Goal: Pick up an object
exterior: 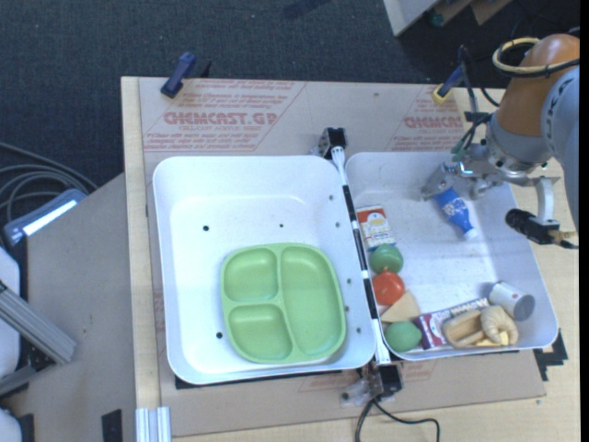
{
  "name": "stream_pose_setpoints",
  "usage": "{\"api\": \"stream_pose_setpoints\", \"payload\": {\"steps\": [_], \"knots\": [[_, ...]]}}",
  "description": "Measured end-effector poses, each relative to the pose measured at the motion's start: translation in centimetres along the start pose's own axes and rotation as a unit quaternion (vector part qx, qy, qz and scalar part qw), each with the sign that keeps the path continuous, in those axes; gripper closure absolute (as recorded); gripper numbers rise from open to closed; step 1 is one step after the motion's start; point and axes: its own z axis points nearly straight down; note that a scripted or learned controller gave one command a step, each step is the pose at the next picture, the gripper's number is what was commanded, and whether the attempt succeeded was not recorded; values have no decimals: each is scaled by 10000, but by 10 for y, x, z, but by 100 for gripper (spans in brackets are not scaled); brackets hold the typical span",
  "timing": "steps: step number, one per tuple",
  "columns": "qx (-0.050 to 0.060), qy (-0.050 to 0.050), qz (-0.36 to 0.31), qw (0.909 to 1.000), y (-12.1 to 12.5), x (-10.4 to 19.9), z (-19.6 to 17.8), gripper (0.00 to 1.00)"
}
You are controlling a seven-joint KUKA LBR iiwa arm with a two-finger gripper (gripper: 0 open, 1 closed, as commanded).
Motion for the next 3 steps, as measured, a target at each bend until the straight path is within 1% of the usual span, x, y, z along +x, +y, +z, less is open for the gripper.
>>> {"api": "stream_pose_setpoints", "payload": {"steps": [1,2,3], "knots": [[-12,4,-1,10000,1,85,-1,0],[-8,-5,6,10000,-30,76,-1,0],[-5,-4,7,10000,-40,63,-1,0]]}}
